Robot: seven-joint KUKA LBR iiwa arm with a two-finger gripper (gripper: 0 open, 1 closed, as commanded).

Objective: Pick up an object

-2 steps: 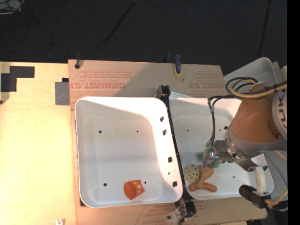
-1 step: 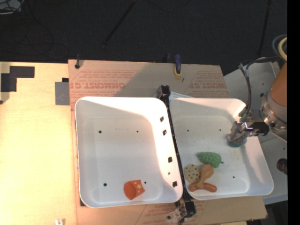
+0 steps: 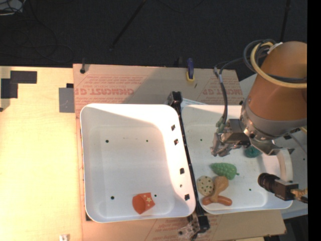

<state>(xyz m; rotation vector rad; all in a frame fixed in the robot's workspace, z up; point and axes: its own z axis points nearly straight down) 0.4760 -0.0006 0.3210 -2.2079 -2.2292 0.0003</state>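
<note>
We see a green bumpy toy lying in the right bin, near its middle. The pincer hangs close by, just above the toy in our picture. We cannot tell if the pincer is wide or narrow. Just below the green bumpy toy lie a round spotted thing and a tan thing that touches it. An orange-red sausage shape lies under them, by the front wall of the bin. A small teal thing peeks out beside the big arm. In the left bin, a red block with a yellow star lies near the front. Both bins sit on the desk.
</note>
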